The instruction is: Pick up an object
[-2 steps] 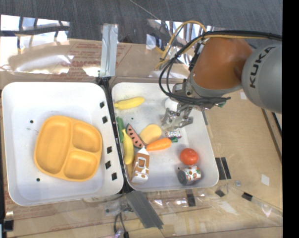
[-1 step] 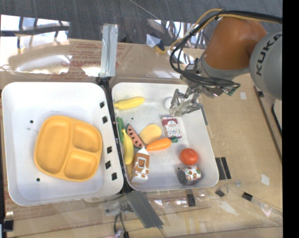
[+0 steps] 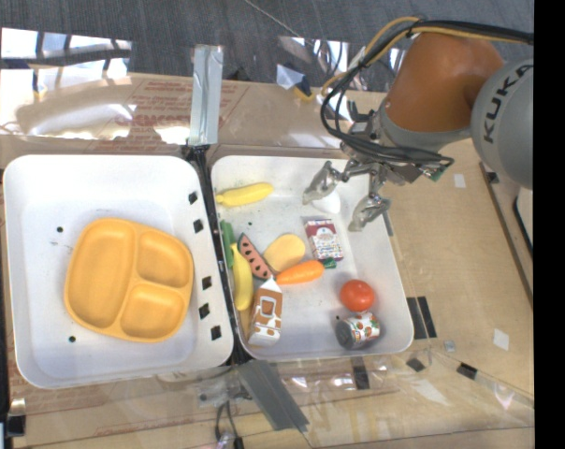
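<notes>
Open gripper [image 3: 346, 197] above right bin [image 3: 395, 288]

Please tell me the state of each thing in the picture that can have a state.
end effector: open, above the right bin, holding nothing
yellow tray: flat in the left bin
small carton: lying on its side
tomato: resting loose
carrot: lying flat
banana: lying flat

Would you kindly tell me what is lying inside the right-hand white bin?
The right bin holds bananas, a watermelon slice, a carrot, a tomato, cartons and a can. Anything beneath them is covered.
</notes>
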Robot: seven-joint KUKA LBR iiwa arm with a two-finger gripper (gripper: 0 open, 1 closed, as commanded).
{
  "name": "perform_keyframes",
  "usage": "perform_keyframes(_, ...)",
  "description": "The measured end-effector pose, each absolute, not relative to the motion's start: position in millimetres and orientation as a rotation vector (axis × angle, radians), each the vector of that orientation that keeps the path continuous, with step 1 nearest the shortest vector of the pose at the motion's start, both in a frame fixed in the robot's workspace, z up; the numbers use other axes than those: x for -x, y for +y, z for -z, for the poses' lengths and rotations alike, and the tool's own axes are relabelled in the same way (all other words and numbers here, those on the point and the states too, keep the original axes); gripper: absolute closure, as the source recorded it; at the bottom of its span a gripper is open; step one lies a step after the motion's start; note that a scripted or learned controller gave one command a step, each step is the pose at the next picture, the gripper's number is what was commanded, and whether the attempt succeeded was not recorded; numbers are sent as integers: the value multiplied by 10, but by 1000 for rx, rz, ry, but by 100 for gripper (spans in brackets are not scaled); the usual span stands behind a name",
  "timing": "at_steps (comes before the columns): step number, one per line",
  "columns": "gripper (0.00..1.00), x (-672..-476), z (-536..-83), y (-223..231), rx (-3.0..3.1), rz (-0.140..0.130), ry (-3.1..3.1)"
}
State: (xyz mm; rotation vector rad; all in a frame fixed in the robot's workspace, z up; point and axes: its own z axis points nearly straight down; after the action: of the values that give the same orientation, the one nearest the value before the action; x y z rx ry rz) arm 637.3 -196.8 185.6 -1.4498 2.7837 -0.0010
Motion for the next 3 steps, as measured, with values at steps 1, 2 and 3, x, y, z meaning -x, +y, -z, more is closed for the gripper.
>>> perform_keyframes(1,0,-6186,-999,-2014,1516,17,2738)
perform_keyframes(2,0,-5899,-954,-2089,1440,7,2785)
perform_keyframes(3,100,-5929,-1075,-2058,1448,11,2775)
